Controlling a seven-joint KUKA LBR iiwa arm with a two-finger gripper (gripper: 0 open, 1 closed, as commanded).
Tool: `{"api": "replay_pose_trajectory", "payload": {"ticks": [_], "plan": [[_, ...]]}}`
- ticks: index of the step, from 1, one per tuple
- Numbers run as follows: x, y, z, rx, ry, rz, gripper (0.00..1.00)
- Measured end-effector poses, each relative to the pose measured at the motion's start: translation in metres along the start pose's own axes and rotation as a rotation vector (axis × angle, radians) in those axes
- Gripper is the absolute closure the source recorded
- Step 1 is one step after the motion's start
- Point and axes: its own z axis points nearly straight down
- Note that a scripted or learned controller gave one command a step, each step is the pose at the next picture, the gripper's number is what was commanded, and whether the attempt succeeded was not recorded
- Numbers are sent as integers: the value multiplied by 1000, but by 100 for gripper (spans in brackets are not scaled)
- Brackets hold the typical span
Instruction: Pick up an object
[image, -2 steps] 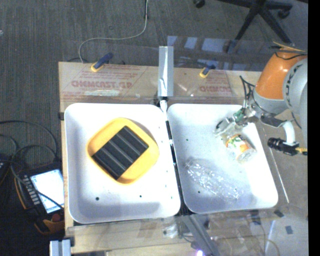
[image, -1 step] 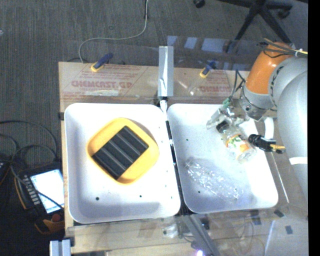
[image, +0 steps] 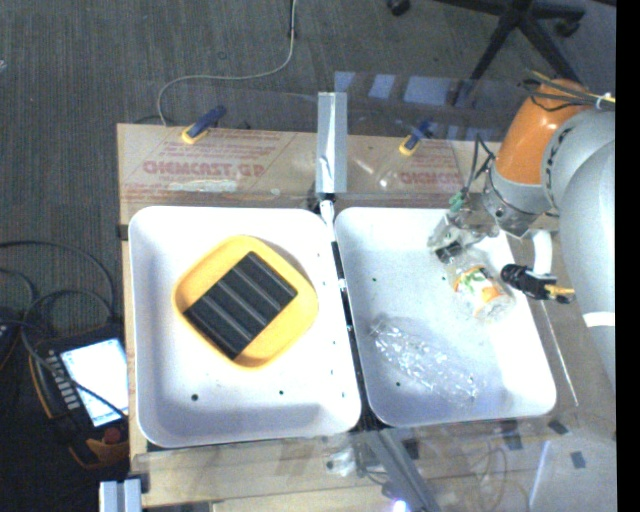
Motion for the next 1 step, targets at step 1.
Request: {"api": "replay_pose_trajectory", "payload": {"ticks": [1], "plan": [[24, -7, -80, 8, 1, -114, 100]]}}
